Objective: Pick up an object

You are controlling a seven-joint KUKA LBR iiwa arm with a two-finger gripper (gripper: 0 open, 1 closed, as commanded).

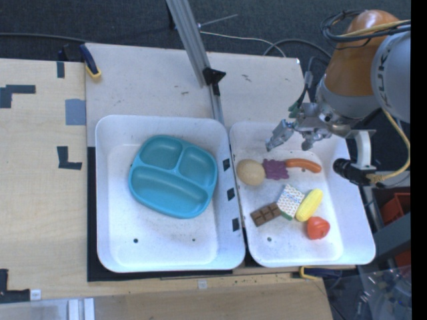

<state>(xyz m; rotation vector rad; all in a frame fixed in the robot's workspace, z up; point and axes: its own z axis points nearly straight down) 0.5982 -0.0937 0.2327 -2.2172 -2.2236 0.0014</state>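
My gripper (pixel 294 139) hovers over the back of the right bin (pixel 353 245), its fingers (pixel 278 137) spread open with nothing between them. Just in front of it lie a purple toy (pixel 275 170) and an orange carrot (pixel 303 165). A tan potato (pixel 251 173) rests near the bin's left wall. Toward the front lie a brown chocolate bar (pixel 265 214), a white-green checkered block (pixel 290 201), a yellow corn cob (pixel 309 205) and a red tomato (pixel 318 228).
The left bin (pixel 113 245) holds a blue divided plate (pixel 174 176). A slanted metal post (pixel 190 32) stands behind the bins. Cables and a black fitting (pixel 350 170) hang at the right bin's right edge.
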